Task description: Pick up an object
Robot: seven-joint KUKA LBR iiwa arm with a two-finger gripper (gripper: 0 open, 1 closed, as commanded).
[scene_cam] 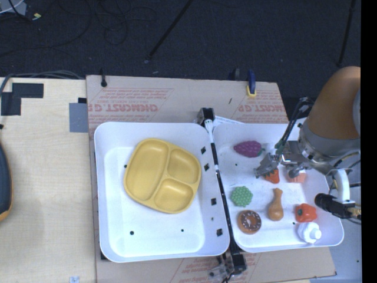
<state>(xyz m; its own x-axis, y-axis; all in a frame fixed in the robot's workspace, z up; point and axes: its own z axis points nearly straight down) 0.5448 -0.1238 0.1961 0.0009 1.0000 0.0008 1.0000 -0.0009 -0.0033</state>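
The right bin [330,240] holds several toy foods: purple grapes [248,148], a green broccoli [241,196], a brown donut [250,221], a tan drumstick [275,204], a red pepper [306,213] and a white piece [309,233]. My gripper [266,168] is low in this bin's middle, just below the grapes. A small orange piece [273,176] lies right against its tip, partly hidden by it. Another orange bit [298,178] shows under the wrist.
In the left bin [112,229] lies a yellow divided plate [163,174]. A black ridge [215,181] separates the two bins. The grey arm with its orange band [336,108] covers the right bin's upper right corner.
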